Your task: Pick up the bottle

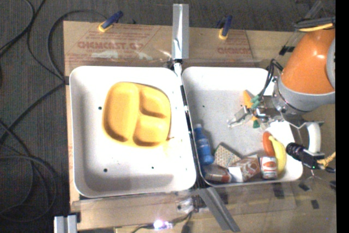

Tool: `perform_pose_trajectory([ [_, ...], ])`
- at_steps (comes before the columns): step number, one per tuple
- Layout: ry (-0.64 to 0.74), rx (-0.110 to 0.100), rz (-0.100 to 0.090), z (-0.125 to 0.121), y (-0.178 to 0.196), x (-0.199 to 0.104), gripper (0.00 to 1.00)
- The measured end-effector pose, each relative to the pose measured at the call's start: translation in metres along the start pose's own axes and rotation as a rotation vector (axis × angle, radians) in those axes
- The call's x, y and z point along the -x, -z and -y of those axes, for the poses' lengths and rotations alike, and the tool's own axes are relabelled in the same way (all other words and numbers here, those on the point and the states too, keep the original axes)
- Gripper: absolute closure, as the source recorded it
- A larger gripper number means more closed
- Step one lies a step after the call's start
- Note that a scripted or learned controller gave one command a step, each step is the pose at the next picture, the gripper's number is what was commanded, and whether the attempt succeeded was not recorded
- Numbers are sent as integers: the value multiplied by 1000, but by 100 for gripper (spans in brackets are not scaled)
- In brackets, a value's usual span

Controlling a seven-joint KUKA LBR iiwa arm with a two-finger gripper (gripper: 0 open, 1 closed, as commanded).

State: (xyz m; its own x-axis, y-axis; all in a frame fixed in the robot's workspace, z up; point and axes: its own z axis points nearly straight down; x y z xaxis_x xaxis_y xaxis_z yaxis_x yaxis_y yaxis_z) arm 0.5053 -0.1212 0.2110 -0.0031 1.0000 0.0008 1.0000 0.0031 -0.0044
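Observation:
The blue bottle lies on the floor of the right bin, against its left wall, cap toward the back. My gripper hangs over the middle right of that bin, to the right of the bottle and well apart from it. Its fingers point left, stand open, and have nothing between them. The orange-banded arm covers the bin's right edge.
A small orange and green piece lies just behind the gripper. Along the right bin's front wall sit a brown bottle, a carton, a small can and a banana. The left bin holds a yellow divided plate.

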Motion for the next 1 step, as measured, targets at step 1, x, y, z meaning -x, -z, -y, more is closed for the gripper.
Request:
perform_pose_trajectory([
  [1, 4, -1, 1, -17, -29, -77, 0],
])
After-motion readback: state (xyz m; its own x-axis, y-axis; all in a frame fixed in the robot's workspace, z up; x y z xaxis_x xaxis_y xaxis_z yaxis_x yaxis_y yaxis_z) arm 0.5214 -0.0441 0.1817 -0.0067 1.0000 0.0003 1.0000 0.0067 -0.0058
